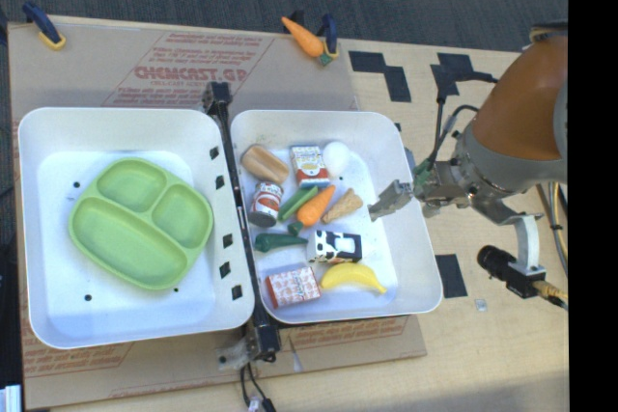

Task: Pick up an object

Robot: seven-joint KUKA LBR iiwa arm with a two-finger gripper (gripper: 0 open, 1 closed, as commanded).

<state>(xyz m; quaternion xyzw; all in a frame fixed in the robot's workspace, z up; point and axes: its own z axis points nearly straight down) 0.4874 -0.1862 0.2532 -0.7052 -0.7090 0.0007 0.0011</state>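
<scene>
Yellow plastic banana (353, 279) lay at the right white bin's (417, 258) near edge; light, stiff, slick, best pinched across its middle; grey two-finger gripper (388, 200) hovered above the bin's right side, grip state unreadable.

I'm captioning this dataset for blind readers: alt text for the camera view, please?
A grey-and-orange robot arm's gripper hovers over the right white bin, which holds toy foods including a banana and carrot. The left bin holds a green divided plate.

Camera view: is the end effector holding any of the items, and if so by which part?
Nothing is held. The end effector hangs over the right bin's right side, with no item between its fingers; the toys lie in the bin.
</scene>
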